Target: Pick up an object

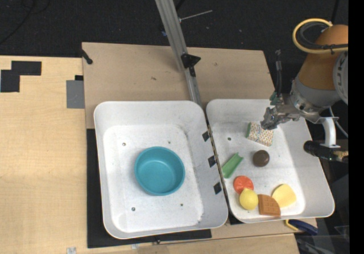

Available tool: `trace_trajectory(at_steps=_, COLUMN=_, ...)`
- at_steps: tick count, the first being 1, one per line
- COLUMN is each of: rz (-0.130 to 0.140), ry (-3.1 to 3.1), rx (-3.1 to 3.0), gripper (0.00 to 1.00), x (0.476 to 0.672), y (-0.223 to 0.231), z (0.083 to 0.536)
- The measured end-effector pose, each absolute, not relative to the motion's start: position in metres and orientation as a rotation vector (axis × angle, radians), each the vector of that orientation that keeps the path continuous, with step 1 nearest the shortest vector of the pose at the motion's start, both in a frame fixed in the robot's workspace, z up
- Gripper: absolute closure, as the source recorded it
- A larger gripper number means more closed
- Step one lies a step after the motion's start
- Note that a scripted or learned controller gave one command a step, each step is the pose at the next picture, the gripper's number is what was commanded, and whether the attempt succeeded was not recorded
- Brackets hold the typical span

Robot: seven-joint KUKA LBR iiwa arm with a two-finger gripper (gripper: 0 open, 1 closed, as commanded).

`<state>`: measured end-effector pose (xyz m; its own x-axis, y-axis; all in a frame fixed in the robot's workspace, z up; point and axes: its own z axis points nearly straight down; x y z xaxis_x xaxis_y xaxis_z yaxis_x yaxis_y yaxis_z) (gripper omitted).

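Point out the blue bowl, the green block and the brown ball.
blue bowl (160,171), camera view, middle of its inside.
green block (231,164), camera view, middle of its top face.
brown ball (261,158), camera view, its top.

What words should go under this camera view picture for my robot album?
Robot arm's tool hovers by a patterned block in the right bin; teal bowl sits left.
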<state>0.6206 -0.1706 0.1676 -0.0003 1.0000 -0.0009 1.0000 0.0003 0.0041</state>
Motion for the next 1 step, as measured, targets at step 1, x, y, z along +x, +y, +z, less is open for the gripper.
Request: trace_trajectory(at_steps=1, rz=0.003, ry=2.219, rx=2.219, gripper=1.00, x=0.6275, y=-0.1742, z=0.2124)
